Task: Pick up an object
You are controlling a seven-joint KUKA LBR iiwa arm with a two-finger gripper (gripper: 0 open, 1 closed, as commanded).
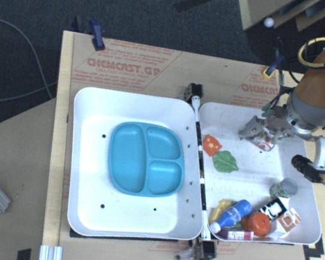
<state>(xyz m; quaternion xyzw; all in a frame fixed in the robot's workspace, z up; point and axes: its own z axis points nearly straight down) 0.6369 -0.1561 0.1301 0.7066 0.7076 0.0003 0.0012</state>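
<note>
Arm: grey with an orange band, reaching in from the right edge of the surface over the far part of the right bin.
Tool: low over the far end of the right bin, near its middle; whether it is released or clenched cannot be told, and nothing can be made out in its grip.
Left bin: holds a blue divided plate lying flat at its centre.
Red piece: in the right bin beside the divider between the bins, well apart from the tool.
Green leaf: just beside the red piece, toward the near edge.
Grey can: near the right wall of the right bin.
Blue bottle: lying tilted at the near end of the right bin, in a huddle of things.
Orange ball: touching the blue bottle, at the near wall.
Black-and-white box: just beyond the orange ball, below the grey can.
</note>
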